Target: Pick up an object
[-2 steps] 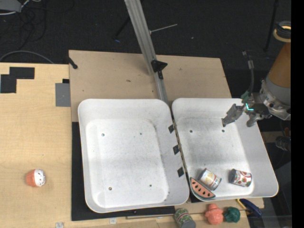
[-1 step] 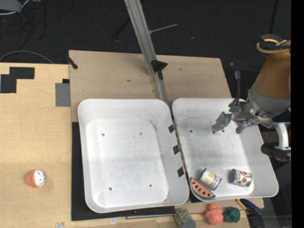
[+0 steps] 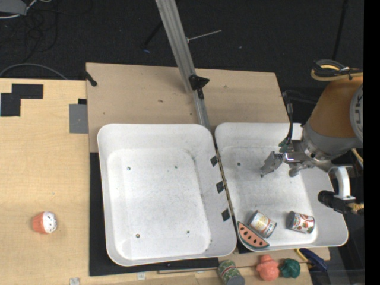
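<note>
- Candidates for picking: two small cans and a watermelon-slice toy, all in the right bin, grouped along its near edge.
- Left can: short cylinder on its side, metallic end facing up-left, printed wrap. Judged light, rigid, smooth; liable to roll. Best taken across the curved body, not end to end.
- Right can: similar cylinder near the near-right corner, red-and-white label, also lying down. Same handling judged.
- Watermelon slice: flat wedge, red face with dark seeds, green rind, at the near-left corner, just beside the left can. Probably light plastic; thin profile against the floor judged awkward to pinch.
- Gripper: above mid-bin toward the far-right side, well apart from all three items; fingers spread, pinching nothing.
- Bin floors: white, matte, faintly speckled, shallow rounded walls.
- Left bin: same build.
- Outside the bins: small toys at the near bench edge, including a red figure and a green one; orange-and-white ball on the wooden surface far left.
</note>
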`<state>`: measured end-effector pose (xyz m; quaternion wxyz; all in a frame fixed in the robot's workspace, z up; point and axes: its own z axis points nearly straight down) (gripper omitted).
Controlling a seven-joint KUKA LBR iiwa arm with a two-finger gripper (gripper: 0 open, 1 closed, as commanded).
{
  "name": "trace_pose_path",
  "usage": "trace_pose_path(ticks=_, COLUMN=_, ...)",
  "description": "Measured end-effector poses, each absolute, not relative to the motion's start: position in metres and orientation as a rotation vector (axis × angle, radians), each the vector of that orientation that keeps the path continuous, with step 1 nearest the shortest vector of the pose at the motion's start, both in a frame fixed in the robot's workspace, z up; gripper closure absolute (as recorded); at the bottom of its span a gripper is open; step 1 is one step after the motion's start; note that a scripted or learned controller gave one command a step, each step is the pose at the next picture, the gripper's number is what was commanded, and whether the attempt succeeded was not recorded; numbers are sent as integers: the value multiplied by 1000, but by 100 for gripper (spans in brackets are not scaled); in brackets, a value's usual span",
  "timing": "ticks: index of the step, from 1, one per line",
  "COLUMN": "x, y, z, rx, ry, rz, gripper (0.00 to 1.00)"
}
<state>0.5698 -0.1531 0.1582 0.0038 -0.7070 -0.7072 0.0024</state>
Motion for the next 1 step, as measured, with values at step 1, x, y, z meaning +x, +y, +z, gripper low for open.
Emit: trace_pose_path(ticks=1, x=570, y=-158, z=96, rx=-2217, ry=-2214, rz=8, gripper=0)
